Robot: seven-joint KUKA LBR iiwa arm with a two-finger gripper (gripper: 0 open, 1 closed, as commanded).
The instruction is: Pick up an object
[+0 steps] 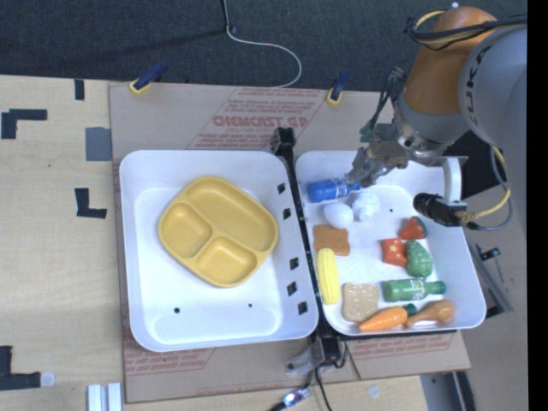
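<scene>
At the far left corner of the right bin (473,268), the gripper (358,175) hangs low, just above a blue bottle (325,190) that lies on its side beside the dividing wall. Whether the jaws are open or closed I cannot tell; nothing is seen between them. I think the bottle is the target. More toy food fills this bin: corn (327,275), a carrot (383,318), a green bottle (409,289). The left bin (137,229) carries a yellow tray (217,229), well apart.
</scene>
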